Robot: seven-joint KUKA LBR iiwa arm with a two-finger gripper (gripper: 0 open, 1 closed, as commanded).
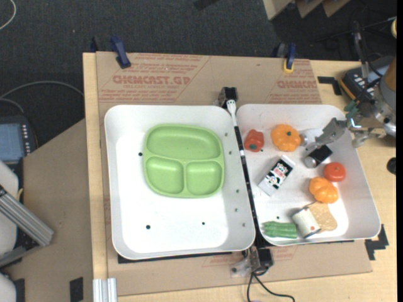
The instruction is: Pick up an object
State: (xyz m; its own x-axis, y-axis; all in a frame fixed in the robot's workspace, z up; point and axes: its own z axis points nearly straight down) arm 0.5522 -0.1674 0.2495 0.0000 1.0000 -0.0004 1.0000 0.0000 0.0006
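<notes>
We see two white bins (119, 168), the left holding a pale green tray (184, 160). In the right: an orange pumpkin (285, 138), a red pepper (254, 140), a red tomato (334, 172), a black-and-white carton (276, 175), a green bean pod (279, 229).

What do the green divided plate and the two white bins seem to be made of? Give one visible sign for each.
Green divided plate: probably moulded plastic, matte; even colour, soft rounded compartment ridges. Left bin and right bin: likely thin formed plastic, smooth, slightly glossy; rounded corners and a thin raised rim.
</notes>
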